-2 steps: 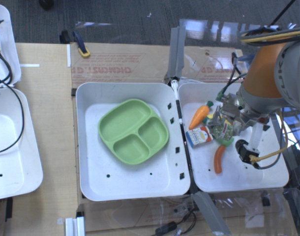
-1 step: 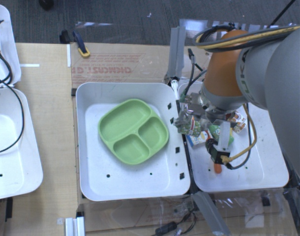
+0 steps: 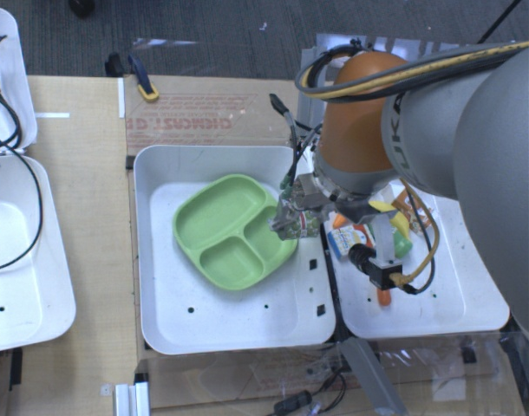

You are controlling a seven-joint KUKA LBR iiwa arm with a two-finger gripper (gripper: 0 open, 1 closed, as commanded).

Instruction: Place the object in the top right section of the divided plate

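The claw point(image 3: 292, 219) hangs over the green divided plate's point(image 3: 221, 232) right edge.

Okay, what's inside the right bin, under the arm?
Small colourful items lie in the right bin: yellow, green, orange and blue-white pieces. The arm covers the bin's upper part, so anything there is hidden.

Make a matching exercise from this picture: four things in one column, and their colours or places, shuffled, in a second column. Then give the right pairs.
Things:
1. divided plate
2. band above the wrist
3. clamp
4. toys

Matches:
A. orange
B. in the right bin
C. green, in the left bin
D. on the bench behind the bins

Pairs: 1-C, 2-A, 3-D, 4-B
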